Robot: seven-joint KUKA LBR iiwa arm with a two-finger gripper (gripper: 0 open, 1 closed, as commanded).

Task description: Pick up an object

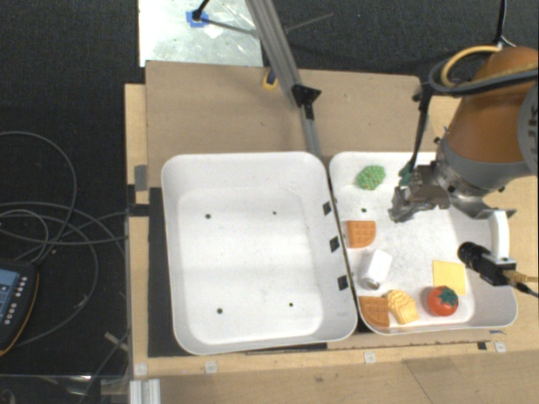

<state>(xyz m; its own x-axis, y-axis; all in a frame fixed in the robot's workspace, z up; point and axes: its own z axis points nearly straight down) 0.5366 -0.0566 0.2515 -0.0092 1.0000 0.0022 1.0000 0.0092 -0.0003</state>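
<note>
Two shallow white bins are shown side by side on the bench (219,116): the left bin (181,251) and the right bin (505,310). Seven small objects are counted in the right bin: one green leafy piece (370,177) near the far wall, one orange waffle-like square (361,233) against the left wall, one white block (376,267) just below it, one orange wedge (374,311) in the near left corner, one yellow corn-like piece (402,306) touching that wedge, one red tomato (443,300) with a green cap, and one flat yellow square (449,274) just above the tomato. A single grey arm (488,124) (orange band above the wrist) is seen reaching in from the right, and its gripper (407,207) is positioned over the upper middle of the right bin, between the green leafy piece and the waffle-like square, with nothing visibly held between the fingers. Whether the fingers are spread or closed cannot be told, since they appear as one dark, blurred mass. The right bin's far right corner is hidden by the arm, and a black cylindrical fitting (477,260) overlaps its right side. A grey pole (282,53) crosses the bench above the bins.
</note>
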